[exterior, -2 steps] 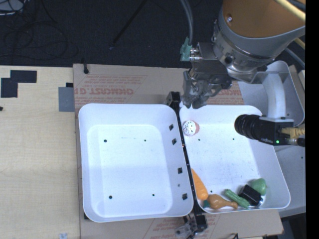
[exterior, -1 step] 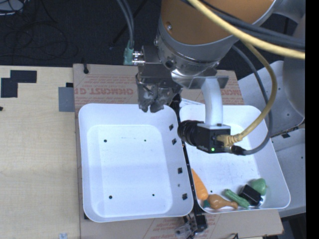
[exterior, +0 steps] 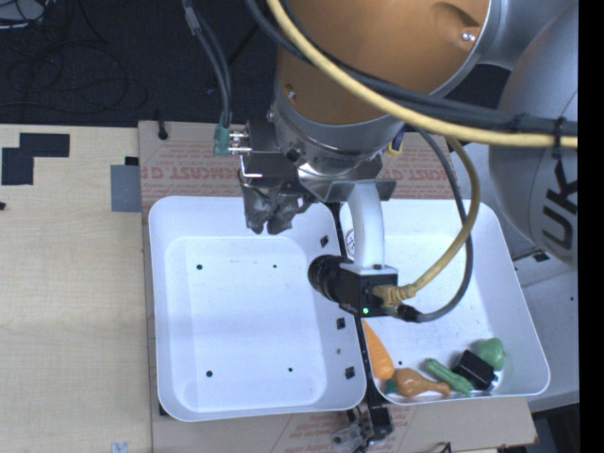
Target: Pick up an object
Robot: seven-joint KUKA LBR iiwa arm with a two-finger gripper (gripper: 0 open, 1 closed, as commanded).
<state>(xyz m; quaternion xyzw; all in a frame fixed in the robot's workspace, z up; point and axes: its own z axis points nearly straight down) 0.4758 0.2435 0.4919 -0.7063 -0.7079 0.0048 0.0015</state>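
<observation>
Place: a robotics lab or test cell, not a home or shop.
Arm: a large grey and orange industrial arm (exterior: pixel 396 36) fills the top of the view, with thick yellow and black cables (exterior: pixel 444 253) looped around it.
Bench: a pale wood-grain bench (exterior: pixel 66 300) with black square markers (exterior: pixel 33 154) stuck on it.
Bins: two shallow white bins (exterior: pixel 170 347) side by side on printed cardboard (exterior: pixel 189 163).
Contents: small toy items (exterior: pixel 444 376) lie in the right bin's near corner.
Background: loose black wires (exterior: pixel 66 45) lie tangled on a dark surface behind the bench.
</observation>
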